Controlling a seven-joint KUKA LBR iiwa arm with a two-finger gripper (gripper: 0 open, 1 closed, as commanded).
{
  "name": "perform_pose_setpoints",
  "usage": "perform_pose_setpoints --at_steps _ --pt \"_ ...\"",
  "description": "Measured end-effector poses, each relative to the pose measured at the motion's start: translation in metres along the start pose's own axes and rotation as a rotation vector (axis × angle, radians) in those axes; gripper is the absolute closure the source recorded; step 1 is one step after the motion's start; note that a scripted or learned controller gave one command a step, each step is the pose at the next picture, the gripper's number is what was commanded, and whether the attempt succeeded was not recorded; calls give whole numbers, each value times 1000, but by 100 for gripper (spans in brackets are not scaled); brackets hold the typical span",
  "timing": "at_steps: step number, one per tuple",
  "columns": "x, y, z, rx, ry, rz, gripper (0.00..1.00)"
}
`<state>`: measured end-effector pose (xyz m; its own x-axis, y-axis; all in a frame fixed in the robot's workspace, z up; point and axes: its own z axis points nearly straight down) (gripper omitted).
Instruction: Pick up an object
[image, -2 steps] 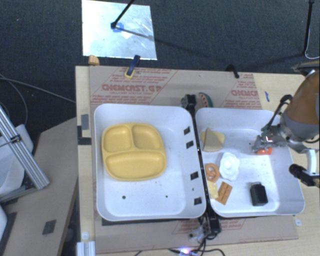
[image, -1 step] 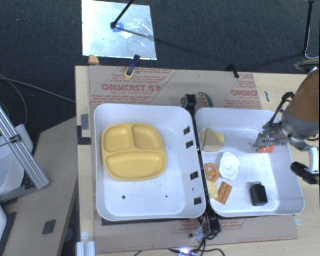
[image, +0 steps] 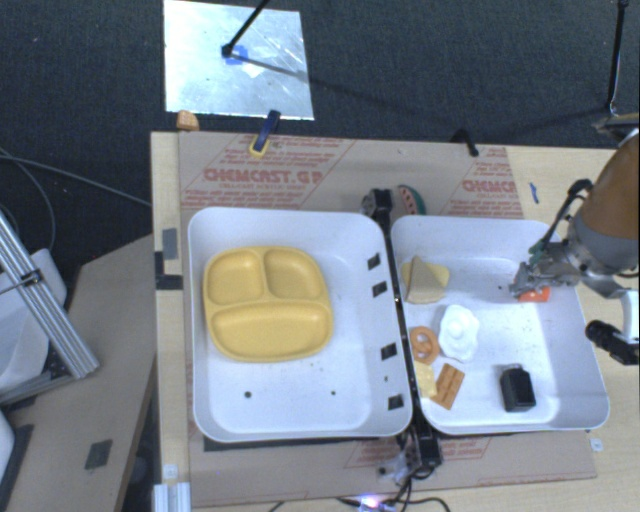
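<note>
Red print on the brown cardboard sheet (image: 300, 170) under the bins reads "CHEMCAST G P" at upper left, repeated at upper right but cut off there, smaller print below unreadable.

One fixed camera high above the bench (image: 330, 160), angled down over both white bins (image: 290, 225); arm (image: 612, 215) from the right
</note>
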<state>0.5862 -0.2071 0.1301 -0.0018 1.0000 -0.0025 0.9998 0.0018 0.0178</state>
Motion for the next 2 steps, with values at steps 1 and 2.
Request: perform_pose_setpoints --at_steps 1,2 --pt "0 1 -11 -4 0 -1 100" --pt "0 2 -22 -7 0 -1 100"
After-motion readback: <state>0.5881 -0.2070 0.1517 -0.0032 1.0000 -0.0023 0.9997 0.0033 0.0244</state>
